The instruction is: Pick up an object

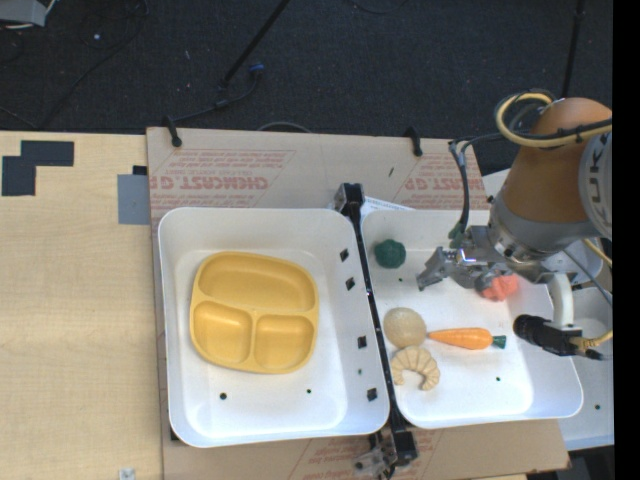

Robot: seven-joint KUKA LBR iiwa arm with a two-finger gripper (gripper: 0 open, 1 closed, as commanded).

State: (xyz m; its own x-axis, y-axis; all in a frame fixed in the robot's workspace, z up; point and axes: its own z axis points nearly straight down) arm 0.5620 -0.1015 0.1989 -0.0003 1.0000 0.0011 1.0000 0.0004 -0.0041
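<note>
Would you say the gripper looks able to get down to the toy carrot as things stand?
Probably yes: the toy carrot lies uncovered in the right bin, just below the gripper, with nothing on top; a croissant sits beside its tip.

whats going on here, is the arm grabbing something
A grey and orange arm reaches in from the right over the right bin, with its gripper low near the bin's top middle. It sits between a green ball and a pink thing, and nothing shows between its fingers. A carrot, a beige egg and a croissant lie loose below it. The left bin holds a yellow tray.
</note>
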